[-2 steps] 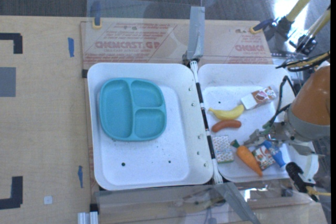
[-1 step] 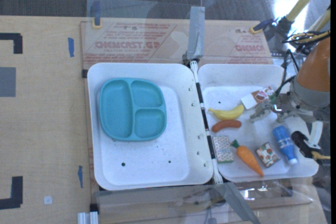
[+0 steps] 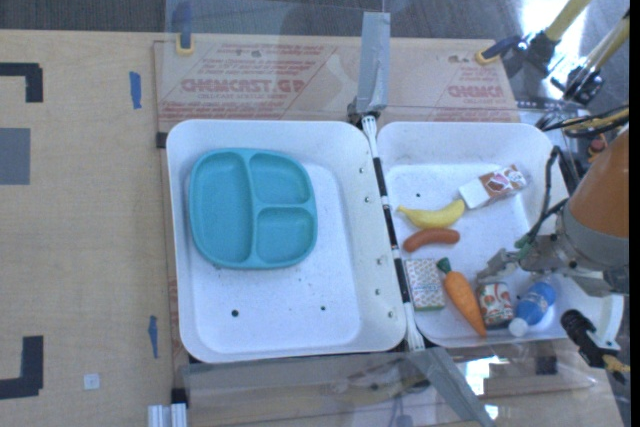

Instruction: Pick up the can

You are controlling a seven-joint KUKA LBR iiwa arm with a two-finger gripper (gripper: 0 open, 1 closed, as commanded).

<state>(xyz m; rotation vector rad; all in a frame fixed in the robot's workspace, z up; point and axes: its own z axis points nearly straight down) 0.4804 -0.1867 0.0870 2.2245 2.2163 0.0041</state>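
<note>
Poised low in the right-hand white bin [image 3: 470, 147]: the gripper [image 3: 508, 263] of the grey-and-orange arm; cannot tell from this slant whether open or closed, and shows nothing held. Finds the can [image 3: 495, 303], small with a red-and-white label, just on the near side of the gripper and close beneath it; upright or on its side, impossible to say; hemmed in on both flanks, with the carrot [image 3: 462, 301] just to the gripper's lower left, touching or nearly touching the can, and the blue-labelled bottle [image 3: 535, 305] just to its lower right. Risks, on judgement alone, a pinch on the wrong thing; most likely through an off-centre descent catching the carrot or the bottle along with the can, or wedging one against it; risks also a slip, given a smooth round body and a shallow bite, or a shove of the can toward the bin's near wall just behind it. Leaves farther off, to the left of the gripper and beyond it, the sausage [image 3: 431, 239], the banana [image 3: 433, 213], the small carton [image 3: 493, 185] and the green snack packet [image 3: 425, 281]; poses little threat from there. Shows the teal divided plate [image 3: 252, 208] far to the left in the other bin.
</note>
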